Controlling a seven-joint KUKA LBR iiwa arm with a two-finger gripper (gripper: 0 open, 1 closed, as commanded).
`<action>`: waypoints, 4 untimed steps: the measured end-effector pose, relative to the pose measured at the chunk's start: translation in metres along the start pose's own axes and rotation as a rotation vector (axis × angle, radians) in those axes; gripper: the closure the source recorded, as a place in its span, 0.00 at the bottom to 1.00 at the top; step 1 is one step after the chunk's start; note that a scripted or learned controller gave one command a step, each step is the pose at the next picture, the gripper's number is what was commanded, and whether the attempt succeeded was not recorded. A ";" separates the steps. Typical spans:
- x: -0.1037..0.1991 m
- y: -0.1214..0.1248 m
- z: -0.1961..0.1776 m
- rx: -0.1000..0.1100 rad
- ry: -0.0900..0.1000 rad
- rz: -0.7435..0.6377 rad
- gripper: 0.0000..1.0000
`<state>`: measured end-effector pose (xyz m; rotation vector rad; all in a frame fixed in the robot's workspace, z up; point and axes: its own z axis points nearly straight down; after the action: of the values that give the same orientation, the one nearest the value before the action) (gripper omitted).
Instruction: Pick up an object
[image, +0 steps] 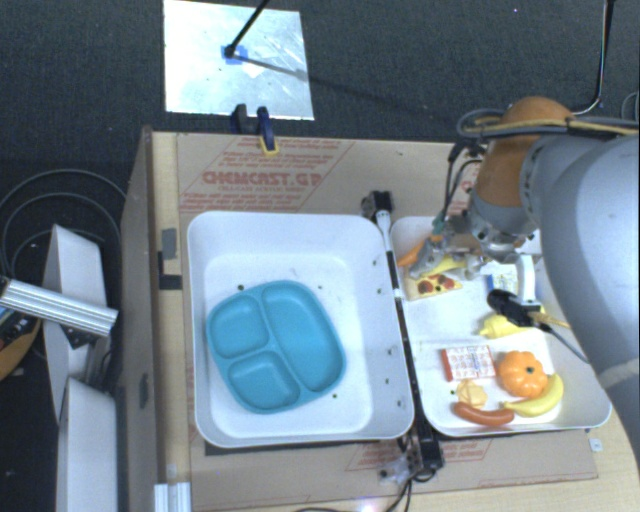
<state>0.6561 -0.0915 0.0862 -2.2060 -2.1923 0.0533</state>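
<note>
My gripper (446, 252) is low in the far left corner of the right bin (428, 330), hanging from the grey arm that comes in from the right. It sits right over a toy pizza slice (437, 286), with an orange carrot piece (408, 257) just to its left. I see nothing lifted off the bin floor. Nearer the front of the same bin lie a yellow piece (497, 327), a red and white packet (467, 361), an orange pumpkin (523, 372), a banana (541, 401), a sausage (484, 416) and a small tan piece (470, 393).
The left bin (215, 260) holds a blue divided plate (275, 344). A black clip (380, 205) sits on the rim between the bins. The bulky arm covers the right bin's far right side.
</note>
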 end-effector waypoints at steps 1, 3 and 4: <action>0.000 0.003 0.000 0.008 0.002 0.003 0.00; -0.002 0.003 0.000 0.007 0.004 0.004 0.00; -0.012 0.012 -0.042 -0.052 0.000 -0.006 0.00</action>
<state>0.6698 -0.1032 0.1274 -2.2254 -2.2258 -0.0038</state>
